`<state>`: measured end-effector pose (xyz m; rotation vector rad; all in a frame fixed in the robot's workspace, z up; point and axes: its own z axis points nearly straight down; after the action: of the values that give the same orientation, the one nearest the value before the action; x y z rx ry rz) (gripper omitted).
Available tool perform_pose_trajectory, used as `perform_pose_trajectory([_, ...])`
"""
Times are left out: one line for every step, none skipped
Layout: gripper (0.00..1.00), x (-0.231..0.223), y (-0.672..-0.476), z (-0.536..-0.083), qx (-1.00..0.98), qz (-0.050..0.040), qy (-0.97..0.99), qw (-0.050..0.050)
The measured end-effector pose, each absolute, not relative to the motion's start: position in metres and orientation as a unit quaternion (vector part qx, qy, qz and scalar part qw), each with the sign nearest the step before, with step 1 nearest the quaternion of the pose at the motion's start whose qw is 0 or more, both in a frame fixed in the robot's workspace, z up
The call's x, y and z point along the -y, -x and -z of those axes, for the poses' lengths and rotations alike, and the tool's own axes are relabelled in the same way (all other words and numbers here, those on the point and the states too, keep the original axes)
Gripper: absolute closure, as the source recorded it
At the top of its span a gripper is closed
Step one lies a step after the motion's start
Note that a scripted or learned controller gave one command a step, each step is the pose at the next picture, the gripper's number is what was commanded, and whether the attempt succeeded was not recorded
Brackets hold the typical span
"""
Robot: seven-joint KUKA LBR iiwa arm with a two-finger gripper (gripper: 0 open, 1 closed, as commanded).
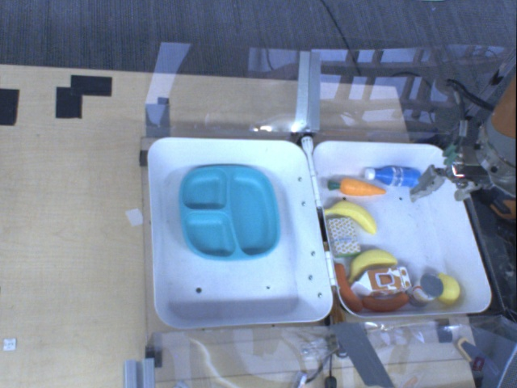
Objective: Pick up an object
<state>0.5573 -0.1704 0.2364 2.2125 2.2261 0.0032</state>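
At the right edge of the frame, the two-finger gripper [440, 178] hung over the upper right corner of the right white bin [460, 241], its fingers spread apart and holding nothing. Just left of it lay a blue plastic bottle with a white cap [393, 175], on its side, touching a small orange carrot [361, 187]. A compartmented blue plastic plate [229, 211] sat in the left white bin [166, 241].

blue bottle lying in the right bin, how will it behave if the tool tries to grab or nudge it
The small blue plastic bottle with a white cap lies on its side, so a nudge would probably roll it. It looks light and smooth, so it may slip. The orange carrot alongside could block it.
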Motion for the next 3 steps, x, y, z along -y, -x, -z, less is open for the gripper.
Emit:
perform_pose_trajectory([0.00, 0.167, -0.582, -0.288, -0.837, -0.0014, -0.547, 0.004])
perform_pose_trajectory([0.00, 0.124, -0.584, -0.124, -0.824, -0.0007, -0.567, 0.001])
perform_pose_trajectory([0.00, 0.125, -0.641, -0.090, -0.878, 0.0001, -0.479, -0.005])
